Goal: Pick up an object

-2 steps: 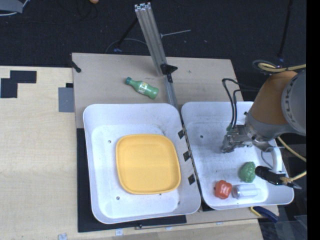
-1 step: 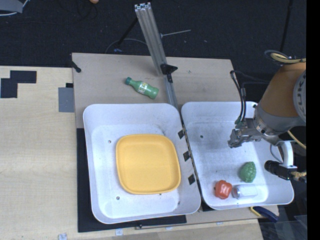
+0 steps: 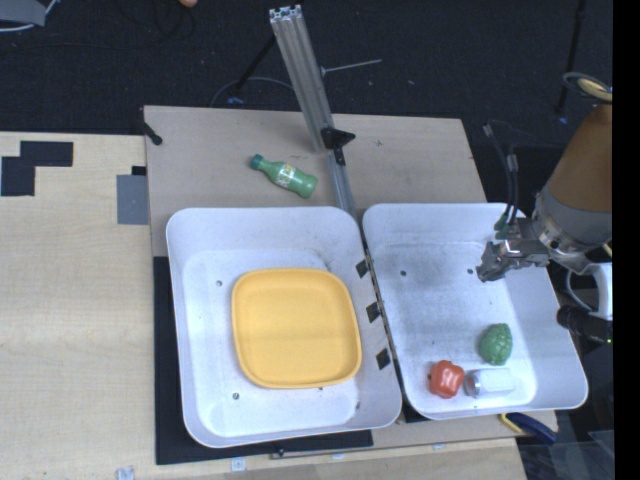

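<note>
In the right bin (image 3: 430,298) lie a green lumpy object (image 3: 495,343), a red object (image 3: 446,378) and a small white bottle-like object (image 3: 490,380), all near the front right corner. My gripper (image 3: 492,266) hangs over the bin's right side, above and behind the green object, with nothing visible between its fingers. A yellow plate (image 3: 296,326) fills the middle of the left bin (image 3: 200,258).
A green bottle (image 3: 285,175) lies on the bench behind the left bin. A slanted aluminium rail (image 3: 310,78) rises behind the bins. The arm's orange band (image 3: 590,158) stands at the right edge, above the right bin's far corner.
</note>
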Tool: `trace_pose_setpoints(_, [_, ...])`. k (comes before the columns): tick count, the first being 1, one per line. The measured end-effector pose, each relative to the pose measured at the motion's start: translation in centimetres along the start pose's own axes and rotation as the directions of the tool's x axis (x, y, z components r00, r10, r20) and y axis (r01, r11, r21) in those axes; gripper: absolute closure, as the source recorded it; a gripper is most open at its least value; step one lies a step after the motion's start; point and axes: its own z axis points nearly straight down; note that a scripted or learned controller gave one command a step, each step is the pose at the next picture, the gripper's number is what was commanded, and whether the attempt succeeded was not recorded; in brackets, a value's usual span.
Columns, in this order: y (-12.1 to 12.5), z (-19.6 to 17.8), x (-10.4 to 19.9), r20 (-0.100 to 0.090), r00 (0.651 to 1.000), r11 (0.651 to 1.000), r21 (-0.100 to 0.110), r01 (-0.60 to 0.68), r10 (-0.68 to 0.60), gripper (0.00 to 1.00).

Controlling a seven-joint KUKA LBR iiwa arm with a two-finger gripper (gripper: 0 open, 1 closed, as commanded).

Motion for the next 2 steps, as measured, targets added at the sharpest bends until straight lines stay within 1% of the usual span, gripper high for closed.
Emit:
trace_pose_setpoints(1, [0.0,-1.0,-0.1,-0.001,1.0,1.0,0.003,0.0,0.0,1.0])
trace_pose_setpoints(2, [-1.3,-2.1,4.5,-0.002,1.0,1.0,0.003,0.003,-0.003,1.0])
